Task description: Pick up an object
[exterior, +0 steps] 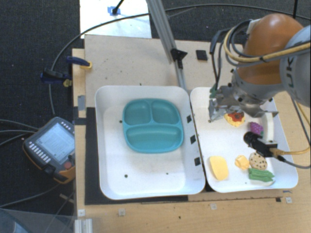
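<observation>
Nearest the camera, along the lower edge of the right bin [286, 181], lie a green pea pod [261, 175], a speckled cookie [257, 161] touching it from above, a small orange piece [241, 162] just beside the cookie, and a yellow wedge of cheese [219, 168] a little to the left. The left bin [109, 178] sits beside it, the two rims touching along the middle, and it carries a teal divided plate [152, 125] lying flat toward its upper half. Off the surface [131, 62] to the left, a handheld control pendant [50, 148] rests on dark carpet. Farther back in the right bin, a purple toy [255, 127] lies near the right wall, with a black fitting on the arm just below it. Beside that, a yellow and red toy [235, 118] sits right under the gripper [216, 111], which hangs low over the upper left part of this bin (whether it is apart or together I cannot tell, and nothing is seen held). Above it rises the arm [272, 42], its orange band wrapped in cables. At the far side, a grey pole [163, 23] slants up from the surface.
</observation>
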Controlling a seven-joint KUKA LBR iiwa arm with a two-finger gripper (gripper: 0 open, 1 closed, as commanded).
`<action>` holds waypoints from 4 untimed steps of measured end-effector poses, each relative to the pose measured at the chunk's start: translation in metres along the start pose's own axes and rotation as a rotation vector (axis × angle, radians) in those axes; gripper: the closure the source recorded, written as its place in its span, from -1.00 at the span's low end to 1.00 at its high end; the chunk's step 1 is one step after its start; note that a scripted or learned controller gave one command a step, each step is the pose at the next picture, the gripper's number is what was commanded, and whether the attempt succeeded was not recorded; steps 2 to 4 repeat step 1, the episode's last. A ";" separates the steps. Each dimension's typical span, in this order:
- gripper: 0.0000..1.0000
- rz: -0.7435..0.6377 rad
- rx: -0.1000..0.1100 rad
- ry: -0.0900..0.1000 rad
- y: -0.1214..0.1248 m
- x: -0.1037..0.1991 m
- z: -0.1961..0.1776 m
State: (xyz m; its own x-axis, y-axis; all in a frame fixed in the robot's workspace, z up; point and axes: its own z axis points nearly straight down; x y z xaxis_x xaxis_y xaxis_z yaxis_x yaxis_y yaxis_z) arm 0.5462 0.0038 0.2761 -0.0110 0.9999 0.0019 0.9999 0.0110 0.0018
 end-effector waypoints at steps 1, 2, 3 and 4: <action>1.00 0.001 0.002 0.000 -0.002 0.058 0.020; 1.00 0.001 0.002 0.000 -0.002 0.058 0.020; 1.00 0.001 0.002 0.000 -0.002 0.058 0.020; 1.00 0.001 0.002 0.000 -0.002 0.058 0.020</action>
